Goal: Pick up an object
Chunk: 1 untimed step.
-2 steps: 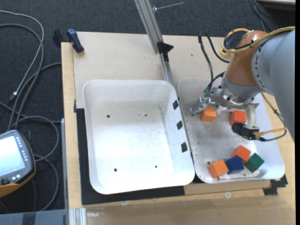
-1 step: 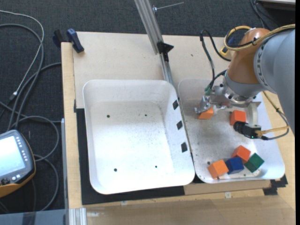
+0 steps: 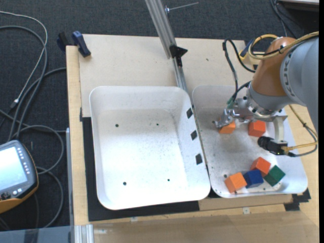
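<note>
The grey robot arm with the orange band (image 3: 283,75) reaches in from the right, over the right white plastic bin (image 3: 212,151). Its tool (image 3: 226,121) is low in the far part of this bin. A small orange wooden block (image 3: 227,128) sits right at the tip of the tool and seems to touch it. The arm hides part of the tool, so I cannot tell how it stands or whether it has the block.

Just to the right of that block is a second orange block (image 3: 256,128), close under the wrist. A black cable plug (image 3: 271,145) hangs near it, a little nearer to us.

At the near right corner of the same bin is a small bunch of blocks, packed close together. There is an orange block on the left (image 3: 235,182), a blue block (image 3: 253,178) beside it, a green block (image 3: 274,176) on the right, and one more orange block behind them (image 3: 261,164). They are well apart from the tool.

The left white plastic bin (image 3: 101,105) is bigger in the picture and has tiny dark specks on its floor. Both bins rest side by side on the pale wooden counter (image 3: 126,59). A slanted silver metal pole (image 3: 159,22) stands at the far side, between the bins. A blue clamp (image 3: 80,42) grips the far left corner of the counter.
</note>
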### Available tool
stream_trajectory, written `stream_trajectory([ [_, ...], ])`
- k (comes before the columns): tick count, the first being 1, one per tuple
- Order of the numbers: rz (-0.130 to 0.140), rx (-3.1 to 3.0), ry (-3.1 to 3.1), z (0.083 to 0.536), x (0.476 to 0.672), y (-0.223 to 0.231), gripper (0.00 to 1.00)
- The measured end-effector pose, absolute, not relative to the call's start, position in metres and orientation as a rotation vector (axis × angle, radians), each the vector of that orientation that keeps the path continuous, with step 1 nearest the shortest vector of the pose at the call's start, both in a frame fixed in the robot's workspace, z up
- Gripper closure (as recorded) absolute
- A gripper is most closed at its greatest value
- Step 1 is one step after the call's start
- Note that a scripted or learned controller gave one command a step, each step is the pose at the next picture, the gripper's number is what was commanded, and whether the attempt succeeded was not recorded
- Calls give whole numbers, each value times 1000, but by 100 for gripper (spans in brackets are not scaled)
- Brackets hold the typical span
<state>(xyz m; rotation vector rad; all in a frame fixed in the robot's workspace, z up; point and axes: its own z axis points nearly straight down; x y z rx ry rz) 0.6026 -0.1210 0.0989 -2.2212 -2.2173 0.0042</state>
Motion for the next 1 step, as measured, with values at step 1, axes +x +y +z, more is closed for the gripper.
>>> stream_trajectory([
  [1, -14, -2213, -2235, 205, 609, -10, 100],
])
